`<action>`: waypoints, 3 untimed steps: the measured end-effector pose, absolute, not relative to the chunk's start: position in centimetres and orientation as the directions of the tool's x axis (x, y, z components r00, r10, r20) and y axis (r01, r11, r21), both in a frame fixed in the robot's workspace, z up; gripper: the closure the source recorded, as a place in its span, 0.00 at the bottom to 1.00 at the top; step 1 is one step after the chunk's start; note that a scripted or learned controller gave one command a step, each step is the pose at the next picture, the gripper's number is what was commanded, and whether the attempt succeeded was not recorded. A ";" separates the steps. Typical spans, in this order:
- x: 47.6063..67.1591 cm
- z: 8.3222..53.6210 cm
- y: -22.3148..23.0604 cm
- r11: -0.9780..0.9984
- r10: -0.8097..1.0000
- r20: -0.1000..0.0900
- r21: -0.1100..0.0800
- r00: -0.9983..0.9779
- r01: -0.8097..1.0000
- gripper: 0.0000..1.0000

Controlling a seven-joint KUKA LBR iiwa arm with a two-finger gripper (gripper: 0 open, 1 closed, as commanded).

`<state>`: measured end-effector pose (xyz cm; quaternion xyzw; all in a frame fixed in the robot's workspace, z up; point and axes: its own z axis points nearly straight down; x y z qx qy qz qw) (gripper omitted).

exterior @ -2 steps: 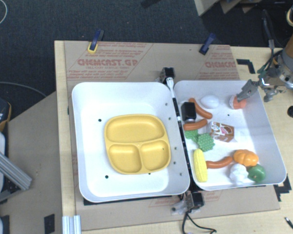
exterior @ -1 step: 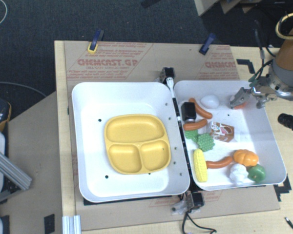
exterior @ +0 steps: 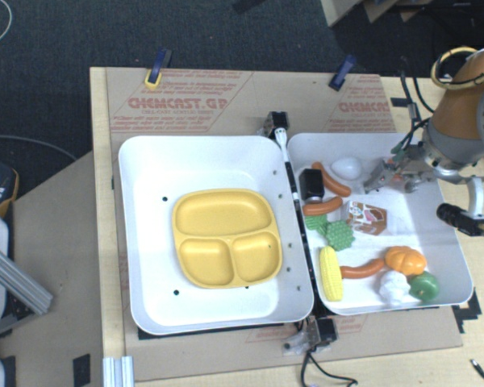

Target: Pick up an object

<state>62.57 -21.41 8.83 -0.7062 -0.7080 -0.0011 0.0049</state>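
Observation:
The right bin (exterior: pixel 444 240) holds several toy foods: a white egg shape (exterior: pixel 347 168), two sausages (exterior: pixel 336 182) (exterior: pixel 323 208), a black block (exterior: pixel 311 184), a green leafy piece (exterior: pixel 337 234), a brown and white packet (exterior: pixel 368 217), a corn cob (exterior: pixel 330 272), a long orange piece (exterior: pixel 361 270), an orange fruit (exterior: pixel 405 259), a white lump (exterior: pixel 394 287) and a green pepper (exterior: pixel 424 286). My gripper (exterior: pixel 397 174) hangs low over the bin's far right part, just right of the egg shape and above the packet. Nothing shows in its grasp.
The left bin (exterior: pixel 145 216) carries a yellow divided tray (exterior: pixel 226 236). The grey arm with its orange band (exterior: pixel 460 111) comes in at the upper right, and a black part (exterior: pixel 461 219) juts over the right bin's edge. Clamps (exterior: pixel 156 69) (exterior: pixel 341 74) sit on the board's far edge.

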 end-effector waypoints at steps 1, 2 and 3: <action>62.7 8.5 -21.2 0.002 1.000 0.004 -0.002 -0.002 1.000 0.00; 62.7 9.7 -21.3 0.003 1.000 0.001 0.001 -0.003 1.000 1.00; 63.3 15.3 -20.4 0.003 1.000 -0.003 0.008 -0.003 1.000 1.00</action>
